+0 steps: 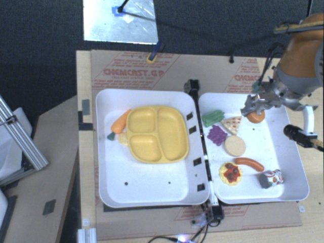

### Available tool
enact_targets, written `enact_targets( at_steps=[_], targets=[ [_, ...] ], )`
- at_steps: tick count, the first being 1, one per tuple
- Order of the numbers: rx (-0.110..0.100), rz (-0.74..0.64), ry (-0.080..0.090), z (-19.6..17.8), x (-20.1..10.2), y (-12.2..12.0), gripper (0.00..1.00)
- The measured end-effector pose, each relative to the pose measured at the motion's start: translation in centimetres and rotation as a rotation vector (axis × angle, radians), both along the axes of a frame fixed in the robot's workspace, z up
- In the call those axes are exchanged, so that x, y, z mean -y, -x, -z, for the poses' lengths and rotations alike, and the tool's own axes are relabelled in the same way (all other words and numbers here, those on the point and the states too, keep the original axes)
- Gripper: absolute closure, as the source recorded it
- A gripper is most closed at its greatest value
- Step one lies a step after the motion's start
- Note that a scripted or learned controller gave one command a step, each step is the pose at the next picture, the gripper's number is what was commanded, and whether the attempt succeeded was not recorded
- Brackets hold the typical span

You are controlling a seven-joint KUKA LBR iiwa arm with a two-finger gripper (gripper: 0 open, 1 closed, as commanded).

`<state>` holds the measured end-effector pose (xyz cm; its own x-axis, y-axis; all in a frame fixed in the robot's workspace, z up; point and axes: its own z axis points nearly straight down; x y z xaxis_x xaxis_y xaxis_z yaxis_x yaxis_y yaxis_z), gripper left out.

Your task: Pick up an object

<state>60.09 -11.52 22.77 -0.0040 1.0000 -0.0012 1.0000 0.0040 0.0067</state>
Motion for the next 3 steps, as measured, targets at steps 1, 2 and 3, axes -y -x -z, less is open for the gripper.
enact_targets(
  at_steps=[1, 2, 3],
  targets=[
    [-0.003, -0.005, -0.003, 0.0, -4.8, -1.3, 1.00],
    [-0.006, 0.002, -0.001, 1.2, -4.4, -1.3, 1.00],
    [-0.006, -0.001, -0.001, 1.0, -5.0, -0.6, 1.00]
  ],
)
